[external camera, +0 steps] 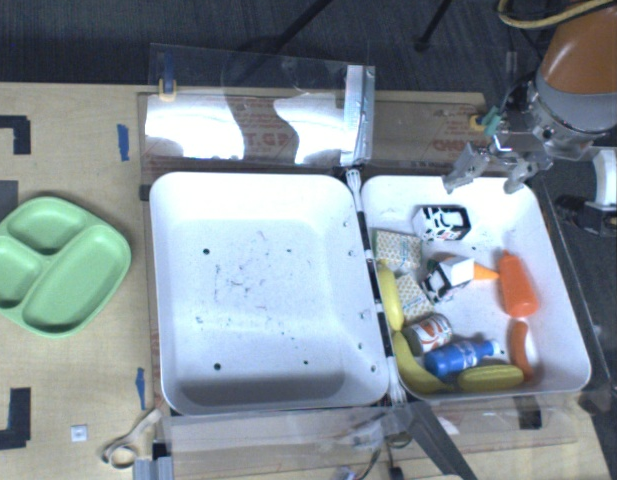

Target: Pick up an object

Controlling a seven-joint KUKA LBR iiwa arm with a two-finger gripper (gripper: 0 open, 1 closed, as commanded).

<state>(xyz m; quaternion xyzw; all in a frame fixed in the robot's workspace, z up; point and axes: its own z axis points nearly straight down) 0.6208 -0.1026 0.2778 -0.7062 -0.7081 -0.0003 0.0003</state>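
- Orange carrot (517, 284), banana (391, 298) and blue bottle (460, 357) lie ungrasped in right bin (563, 268).
- Gripper (491, 176) hovers at bin's far rim; fingers spread, holding nothing.
- Step judged: approach. Next: descend onto one object.

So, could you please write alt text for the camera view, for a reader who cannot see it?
A robot gripper hangs with its jaws open above the far edge of the right white bin, which holds a jumble of small objects, including an orange carrot-like piece, a banana and a blue bottle. A green divided plate lies at the far left.
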